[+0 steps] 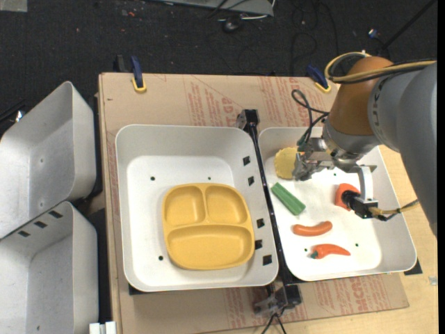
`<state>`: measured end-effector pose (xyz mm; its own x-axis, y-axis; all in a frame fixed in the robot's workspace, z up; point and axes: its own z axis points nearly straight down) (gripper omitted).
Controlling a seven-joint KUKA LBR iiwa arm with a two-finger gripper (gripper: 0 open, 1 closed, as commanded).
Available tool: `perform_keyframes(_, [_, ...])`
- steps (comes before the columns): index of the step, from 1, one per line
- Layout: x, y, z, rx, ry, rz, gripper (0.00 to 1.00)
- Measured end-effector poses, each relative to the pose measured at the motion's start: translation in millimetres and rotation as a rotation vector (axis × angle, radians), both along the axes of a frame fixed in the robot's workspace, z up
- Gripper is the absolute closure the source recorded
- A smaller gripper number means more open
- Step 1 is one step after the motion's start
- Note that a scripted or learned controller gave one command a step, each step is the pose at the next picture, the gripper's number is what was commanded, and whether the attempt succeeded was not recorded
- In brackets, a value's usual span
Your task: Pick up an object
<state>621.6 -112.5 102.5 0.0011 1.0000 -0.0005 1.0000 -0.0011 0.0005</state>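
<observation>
I note the end effector lowered into the right bin, touching the yellow piece on its left; whether it grips, I cannot tell. Green block just below; orange pieces lie loose beyond, reachable.

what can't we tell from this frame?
- Gripper: its state is too small and cluttered to read in the camera view.
- Yellow object: its right side is hidden by the gripper; contact unclear.
- Orange item: partly covered by the white and black hardware beside it.
- Right bin: its far right part is covered by the arm.
</observation>
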Motion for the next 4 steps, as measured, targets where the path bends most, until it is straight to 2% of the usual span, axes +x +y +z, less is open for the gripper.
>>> perform_keyframes(1, [4.8, -0.5, 64.0, -0.001, -0.006, 0.003, 1.00])
perform_keyframes(3, [9.4, -4.9, 157.3, -0.001, -0.006, 0.004, 1.00])
perform_keyframes(4, [12.5, 54.4, 147.4, 0.001, 0.000, 0.008, 1.00])
